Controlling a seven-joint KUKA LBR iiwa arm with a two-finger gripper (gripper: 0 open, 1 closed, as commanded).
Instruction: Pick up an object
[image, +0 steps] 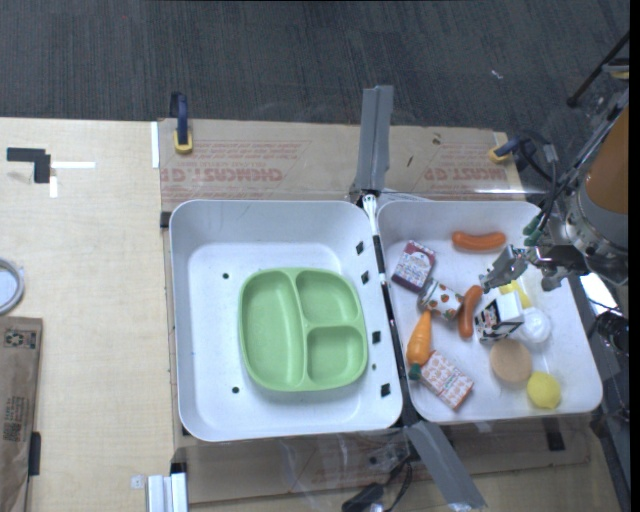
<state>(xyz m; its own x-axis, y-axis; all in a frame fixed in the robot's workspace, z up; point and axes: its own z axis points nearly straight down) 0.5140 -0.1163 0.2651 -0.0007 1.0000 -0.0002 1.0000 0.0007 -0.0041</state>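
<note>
Toys crowd the right bin (590, 390): 2 sausages, a carrot (420, 338), a lemon (544, 390), a tan disc (511, 362) and small cartons. Over them hangs the gripper (506, 268), just above a milk carton (492, 318); its grip I cannot tell from where I stand. Beside it, the left bin (200, 400) carries a green divided plate (302, 328).

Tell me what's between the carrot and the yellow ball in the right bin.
In the camera view, a pink patterned packet and a round tan disc lie between the carrot and the yellow ball.
</note>
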